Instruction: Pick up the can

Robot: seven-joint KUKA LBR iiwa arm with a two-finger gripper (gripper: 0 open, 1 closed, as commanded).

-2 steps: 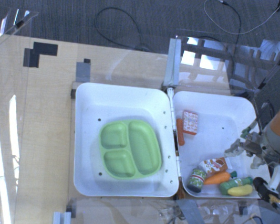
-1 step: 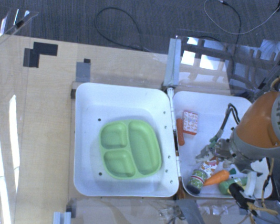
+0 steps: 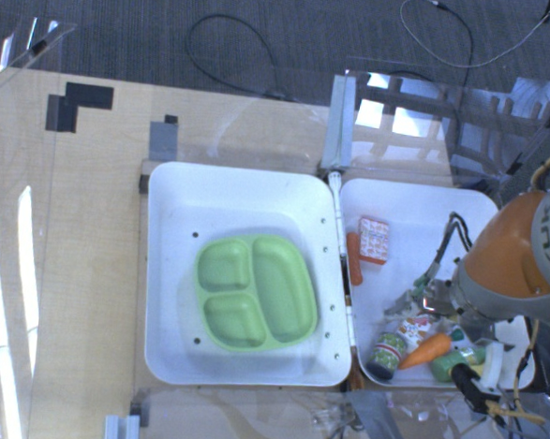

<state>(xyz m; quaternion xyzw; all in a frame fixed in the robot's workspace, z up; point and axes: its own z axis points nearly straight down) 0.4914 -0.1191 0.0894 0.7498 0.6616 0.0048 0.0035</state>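
Can [image 3: 390,349]: you find it lying tilted in the near part of the right bin [image 3: 402,213], dark end toward the near rim, its printed label facing up.
Carrot [image 3: 425,350]: orange, lying just right of the can and touching it, its tip pointing toward the can's dark end.
Green item [image 3: 451,367]: right of the carrot at the bin's near right corner; you cannot make out what it is.
Gripper [image 3: 421,303]: you see it just above the can's far end, down inside the right bin; whether its jaws are open or closed you cannot tell, as the metal parts blur together there.
Arm [image 3: 512,254]: orange band and grey body covering the right side of the right bin, reaching in from the right.
Carton [image 3: 373,239]: small red and white box, far part of the right bin, well apart from the can.
Red stick [image 3: 354,258]: slim orange-red piece just left of the carton, along the bin's left wall.
Left bin [image 3: 169,253]: white, beside the right bin.
Tray [image 3: 256,291]: green, three compartments, lying flat in the middle of the left bin.
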